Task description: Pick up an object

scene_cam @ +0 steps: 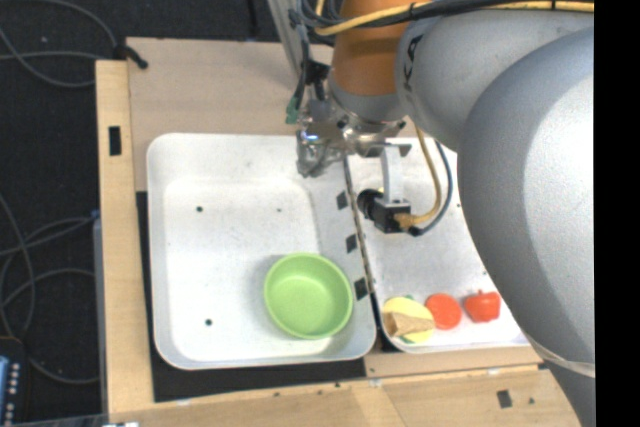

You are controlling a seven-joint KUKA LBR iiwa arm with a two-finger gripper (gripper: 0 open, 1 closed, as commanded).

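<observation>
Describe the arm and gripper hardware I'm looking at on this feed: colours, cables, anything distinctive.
The arm is bulky, rounded and matte grey, with a glossy orange band above the wrist. A yellow cable runs along the grey shell across the band, and thinner yellow and black cables loop below the wrist. The gripper is a small metallic silver assembly with dark fittings.

A single fixed camera looks down from above at a slant on the wooden surface (200, 85); it sits high enough to take in the whole left bin (200, 215), which lies mid-frame; beyond that bin's left and far sides the view reaches dark floor with loose cables; right of that bin, the right bin (440, 265) shows only in part, since the arm (500, 115) rises close under the lens and looms large across it.
</observation>
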